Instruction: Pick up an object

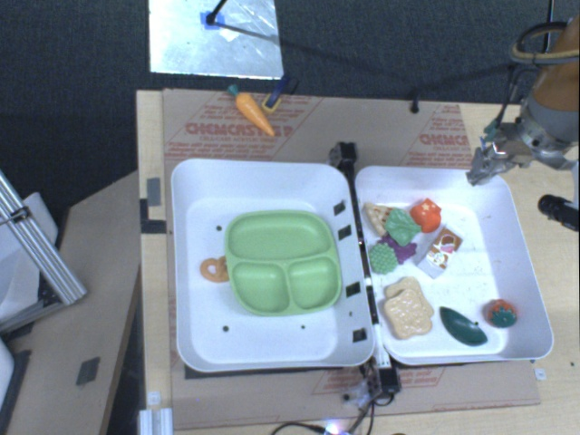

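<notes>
Tool point(481, 169) at the end of the grey arm, hanging over the upper right corner of the right bin point(530, 284), tips pointing down and to the left. Too small and blurred to tell how far open; nothing visible between the tips, nothing touched. Toys well apart from it, lower and to the left in that bin: red tomato point(426, 214) nearest, then pizza slice point(378, 216), green leaf point(402, 228), purple piece point(401, 248), small white carton point(440, 250), green raspberry-like lump point(382, 258). Farther down, tan cookie point(407, 307), dark green pod point(464, 326), small red-and-green fruit point(500, 313). Left bin point(195, 243) with green divided plate point(280, 261) and pretzel point(215, 269) beside it. Orange carrot point(255, 114) on the surface point(154, 134) behind the bins.
</notes>
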Available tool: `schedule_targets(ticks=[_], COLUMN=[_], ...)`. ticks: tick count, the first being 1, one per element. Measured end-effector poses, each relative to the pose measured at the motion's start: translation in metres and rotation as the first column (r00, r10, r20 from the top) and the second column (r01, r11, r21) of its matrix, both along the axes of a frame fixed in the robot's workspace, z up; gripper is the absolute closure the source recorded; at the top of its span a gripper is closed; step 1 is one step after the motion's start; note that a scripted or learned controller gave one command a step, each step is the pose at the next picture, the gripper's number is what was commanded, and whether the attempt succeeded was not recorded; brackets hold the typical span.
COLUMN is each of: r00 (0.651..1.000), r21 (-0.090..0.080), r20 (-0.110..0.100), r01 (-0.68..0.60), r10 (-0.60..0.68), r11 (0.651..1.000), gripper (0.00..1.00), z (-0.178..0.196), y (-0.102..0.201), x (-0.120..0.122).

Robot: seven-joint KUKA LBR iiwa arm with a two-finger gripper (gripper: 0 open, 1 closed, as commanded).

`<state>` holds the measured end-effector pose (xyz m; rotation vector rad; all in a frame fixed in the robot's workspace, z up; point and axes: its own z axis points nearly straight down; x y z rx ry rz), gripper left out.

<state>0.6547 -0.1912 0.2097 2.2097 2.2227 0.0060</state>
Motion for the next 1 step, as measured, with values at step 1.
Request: schedule_targets(ticks=[1], r00=[1.0], r21=[0.001], r20=[-0.003], r01=[0.0], r10=[0.0], r11=[1.0], gripper=[1.0], z=[0.0163], y=[-0.0002], x=[0.0012])
